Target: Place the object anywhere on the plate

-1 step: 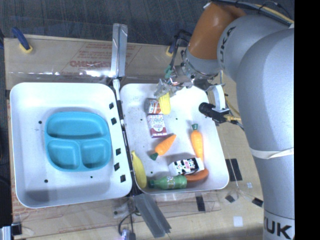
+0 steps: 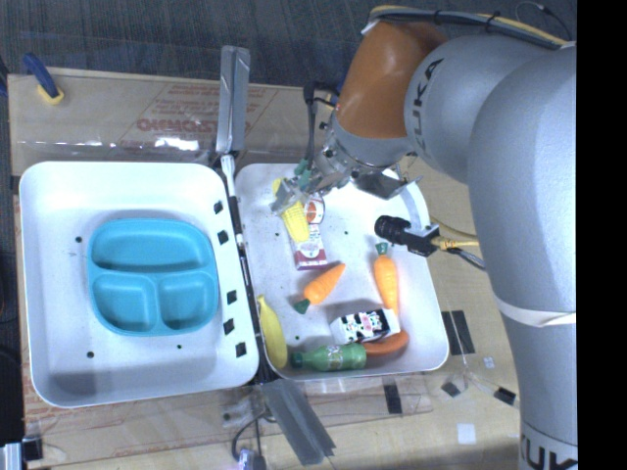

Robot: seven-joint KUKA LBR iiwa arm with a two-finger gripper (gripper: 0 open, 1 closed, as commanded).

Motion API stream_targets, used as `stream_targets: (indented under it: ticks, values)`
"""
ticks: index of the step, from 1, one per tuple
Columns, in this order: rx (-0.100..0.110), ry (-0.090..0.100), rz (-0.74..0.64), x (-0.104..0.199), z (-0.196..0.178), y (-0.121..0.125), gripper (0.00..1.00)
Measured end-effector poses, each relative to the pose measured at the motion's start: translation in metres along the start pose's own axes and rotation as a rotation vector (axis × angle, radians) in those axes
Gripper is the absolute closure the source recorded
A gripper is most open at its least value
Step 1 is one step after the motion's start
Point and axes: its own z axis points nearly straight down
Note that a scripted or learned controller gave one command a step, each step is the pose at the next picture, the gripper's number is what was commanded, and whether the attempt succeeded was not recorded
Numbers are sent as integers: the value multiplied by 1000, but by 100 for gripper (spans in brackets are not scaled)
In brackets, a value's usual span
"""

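Camera view: nearest the camera, along the near wall of the right white plastic bin [image 2: 423,262], lie a green plastic bottle [image 2: 331,358], a black-and-white cow-print carton [image 2: 359,325] and a curved orange-red toy pepper [image 2: 392,344], with a yellow toy banana [image 2: 271,331] at that bin's near-left corner. Mid-bin sit two orange toy carrots, one slanted [image 2: 323,284], one lying lengthwise toward the right wall [image 2: 386,278], plus a small red-and-white packet [image 2: 312,250].

The pincer [image 2: 298,192] hangs at the right bin's far-left corner, right over a yellow toy corn cob [image 2: 295,221]. The cob's top sits at the pincer tips, so it's likely the pick target, but the fingers are blurred and I cannot tell whether they are spread or pinching it.

The light blue three-compartment plastic plate [image 2: 153,273] lies in the middle of the left white bin [image 2: 39,292], well apart from the cob. Nothing rests on it, so placing isn't done.
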Motion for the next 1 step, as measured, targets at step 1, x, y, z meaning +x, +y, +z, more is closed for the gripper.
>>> stream_targets:
  ticks: [1]
  values:
    - [0, -1, 151, 112, 0, 11, 100]
